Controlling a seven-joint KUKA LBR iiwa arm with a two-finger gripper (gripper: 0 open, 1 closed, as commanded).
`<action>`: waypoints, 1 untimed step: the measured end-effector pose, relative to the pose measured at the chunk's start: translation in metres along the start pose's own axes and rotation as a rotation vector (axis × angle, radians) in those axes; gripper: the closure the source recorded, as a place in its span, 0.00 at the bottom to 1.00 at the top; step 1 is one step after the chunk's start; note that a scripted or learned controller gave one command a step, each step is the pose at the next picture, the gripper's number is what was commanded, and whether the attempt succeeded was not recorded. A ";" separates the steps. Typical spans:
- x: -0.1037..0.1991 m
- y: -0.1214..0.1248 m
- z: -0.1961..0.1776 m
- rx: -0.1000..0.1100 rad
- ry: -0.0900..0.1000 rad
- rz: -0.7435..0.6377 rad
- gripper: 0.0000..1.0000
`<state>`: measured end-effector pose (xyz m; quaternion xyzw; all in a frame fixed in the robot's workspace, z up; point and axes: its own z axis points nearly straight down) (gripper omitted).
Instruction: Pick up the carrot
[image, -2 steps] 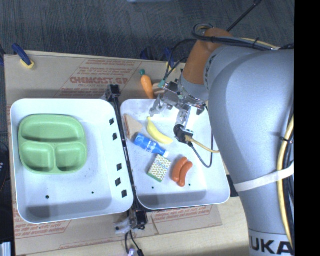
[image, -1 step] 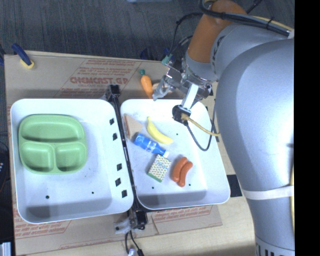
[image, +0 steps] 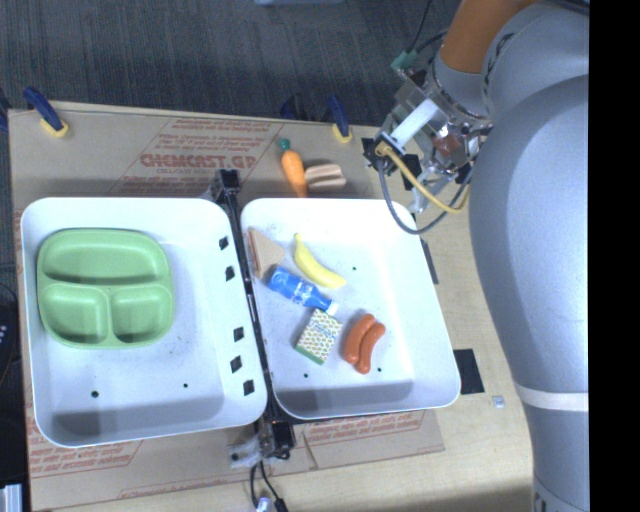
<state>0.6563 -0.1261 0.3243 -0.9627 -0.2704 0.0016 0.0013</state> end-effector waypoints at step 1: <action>-0.019 0.016 0.146 0.004 -0.003 0.109 0.00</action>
